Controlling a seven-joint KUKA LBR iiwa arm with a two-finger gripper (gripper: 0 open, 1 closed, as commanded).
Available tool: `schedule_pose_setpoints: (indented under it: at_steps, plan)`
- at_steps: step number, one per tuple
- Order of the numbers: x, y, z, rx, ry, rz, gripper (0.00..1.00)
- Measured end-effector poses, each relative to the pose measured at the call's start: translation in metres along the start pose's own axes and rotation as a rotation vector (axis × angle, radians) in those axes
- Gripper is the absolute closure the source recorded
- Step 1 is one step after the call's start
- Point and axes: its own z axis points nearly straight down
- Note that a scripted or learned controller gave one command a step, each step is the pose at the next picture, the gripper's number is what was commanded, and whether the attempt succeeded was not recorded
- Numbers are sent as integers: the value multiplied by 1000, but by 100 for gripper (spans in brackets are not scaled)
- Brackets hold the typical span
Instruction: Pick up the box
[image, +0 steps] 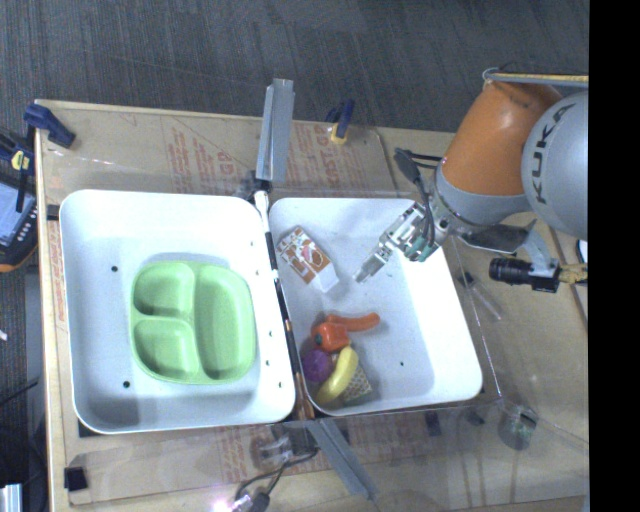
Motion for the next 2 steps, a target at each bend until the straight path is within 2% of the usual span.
schedule_pose_setpoints:
  at_steps: [1,2]
  plan:
    - [24,46,107,-7,-8,11,0]
    - [21,46,94,-9,-18,10,100]
